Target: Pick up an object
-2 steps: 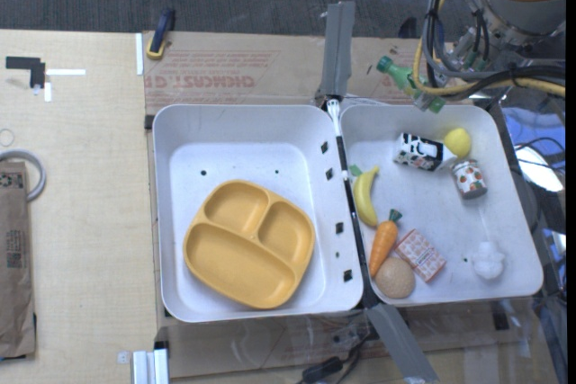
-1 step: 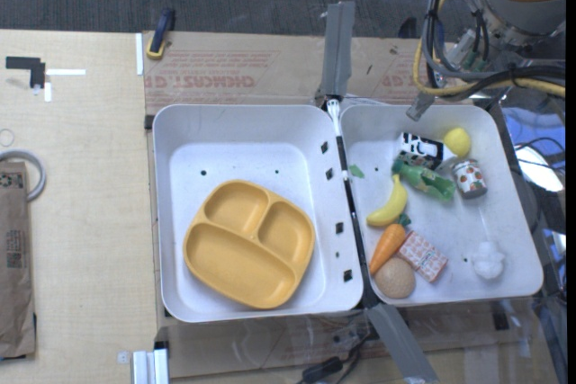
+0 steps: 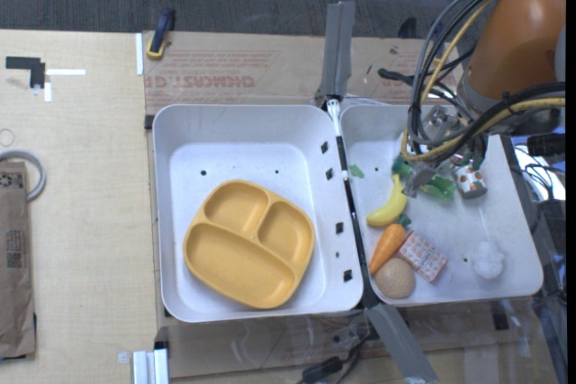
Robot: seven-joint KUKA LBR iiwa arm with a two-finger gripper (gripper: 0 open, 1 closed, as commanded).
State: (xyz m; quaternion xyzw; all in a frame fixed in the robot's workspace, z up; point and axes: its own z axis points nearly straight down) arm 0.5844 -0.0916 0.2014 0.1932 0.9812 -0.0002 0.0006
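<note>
tool (image 3: 416,178) is down in the right bin (image 3: 513,270), right at the top end of the banana (image 3: 389,208). can't tell how it's set, cables block it. carrot (image 3: 387,247) just below the banana, potato (image 3: 394,279) under that, green thing (image 3: 441,187) beside. yellow plate (image 3: 249,243) over in the left bin (image 3: 171,193).

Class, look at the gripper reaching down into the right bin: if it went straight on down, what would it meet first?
Probably the banana: the gripper sits just above its upper end, beside a green item. Depth is unclear.
</note>
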